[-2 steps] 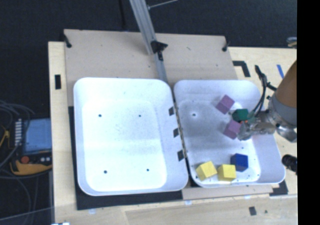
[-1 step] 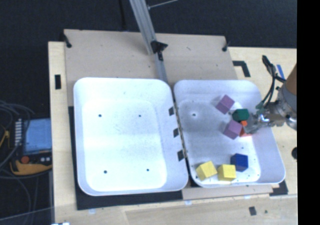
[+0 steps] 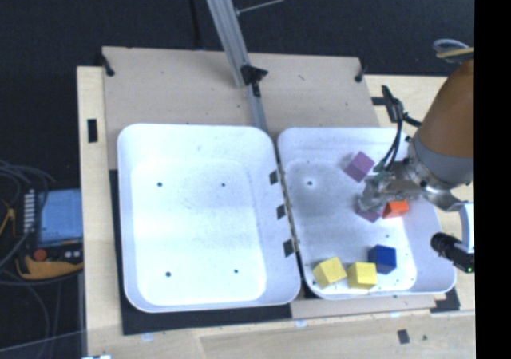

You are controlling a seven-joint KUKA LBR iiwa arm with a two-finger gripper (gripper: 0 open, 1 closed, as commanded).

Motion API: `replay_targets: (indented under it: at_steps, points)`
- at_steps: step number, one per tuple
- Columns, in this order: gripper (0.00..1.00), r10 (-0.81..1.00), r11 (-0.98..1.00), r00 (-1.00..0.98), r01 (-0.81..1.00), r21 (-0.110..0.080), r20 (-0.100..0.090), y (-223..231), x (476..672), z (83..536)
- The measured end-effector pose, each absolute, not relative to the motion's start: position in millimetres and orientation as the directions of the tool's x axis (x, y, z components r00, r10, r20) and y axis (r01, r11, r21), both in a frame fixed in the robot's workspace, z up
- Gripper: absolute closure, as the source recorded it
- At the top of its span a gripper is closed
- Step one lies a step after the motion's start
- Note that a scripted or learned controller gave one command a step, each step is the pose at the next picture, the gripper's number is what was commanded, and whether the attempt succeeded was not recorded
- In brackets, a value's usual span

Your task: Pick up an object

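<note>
My gripper (image 3: 375, 196) is down in the right bin (image 3: 319, 150), near its right side. A small purple block (image 3: 368, 211) lies right under the fingertips, and an orange block (image 3: 396, 208) touches the gripper's right side. Another purple block (image 3: 359, 165) sits a little up and left of the gripper. Near the bin's front edge lie a blue block (image 3: 384, 258) and two yellow blocks (image 3: 329, 272) (image 3: 362, 274). The wrist hides how the gripper and the purple block under it meet.
The left bin (image 3: 200, 214) lies beside the right one, with clips along the shared edge. A slanted metal rail (image 3: 231, 30) rises from behind the bins. A blue box (image 3: 60, 215) and cables sit off the bench at the far left.
</note>
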State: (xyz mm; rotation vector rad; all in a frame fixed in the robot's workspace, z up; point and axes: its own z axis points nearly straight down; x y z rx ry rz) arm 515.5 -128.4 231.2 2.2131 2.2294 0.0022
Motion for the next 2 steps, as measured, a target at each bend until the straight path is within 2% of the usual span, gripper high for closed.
replay_targets:
  at_steps: [2]
  points:
    - [1.0,1.0,0.009,-0.009,1.0,0.001,0.002,-25.3,519.6,235.3]
